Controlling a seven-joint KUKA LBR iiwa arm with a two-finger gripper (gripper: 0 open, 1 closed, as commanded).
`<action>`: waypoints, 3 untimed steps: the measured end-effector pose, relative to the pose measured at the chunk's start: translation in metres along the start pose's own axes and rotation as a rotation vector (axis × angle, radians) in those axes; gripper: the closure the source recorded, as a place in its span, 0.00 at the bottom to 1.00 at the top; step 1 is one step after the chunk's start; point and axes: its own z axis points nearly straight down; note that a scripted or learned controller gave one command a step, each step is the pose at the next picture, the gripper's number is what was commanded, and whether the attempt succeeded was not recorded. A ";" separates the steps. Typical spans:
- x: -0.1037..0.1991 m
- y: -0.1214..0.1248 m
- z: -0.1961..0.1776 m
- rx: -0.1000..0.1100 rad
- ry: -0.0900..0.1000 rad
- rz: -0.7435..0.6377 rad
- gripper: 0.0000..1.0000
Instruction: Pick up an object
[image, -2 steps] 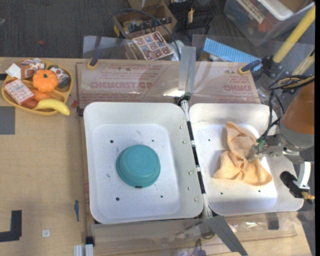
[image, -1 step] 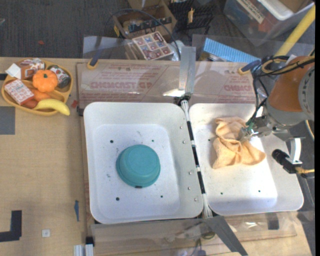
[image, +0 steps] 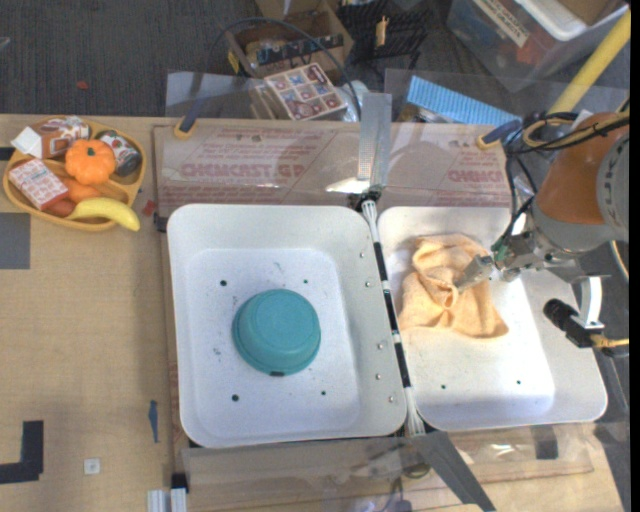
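Observation:
A crumpled pale-orange cloth (image: 440, 298) lies in the upper left part of the right bin (image: 565, 405). My gripper (image: 468, 278) reaches in from the right and sits at the cloth's right side, its fingers drawn together to a narrow tip. Folds of the cloth gather toward that tip, and a pinch of fabric sits between the fingers. A teal bowl (image: 277, 331) rests upside down in the middle of the left bin (image: 200, 405), well away from the gripper.
The arm's orange band (image: 575, 185) hangs over the right bin's far right corner, with cables around it. A metal divider (image: 385, 300) runs between the bins. A yellow dish of toy fruit (image: 75, 178) sits on the bench at the far left.

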 end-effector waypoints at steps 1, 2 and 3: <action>0.000 0.001 -0.012 -0.004 0.000 0.000 1.00; 0.006 0.053 0.001 0.013 0.001 -0.187 1.00; 0.007 0.053 0.002 0.013 0.004 -0.186 0.00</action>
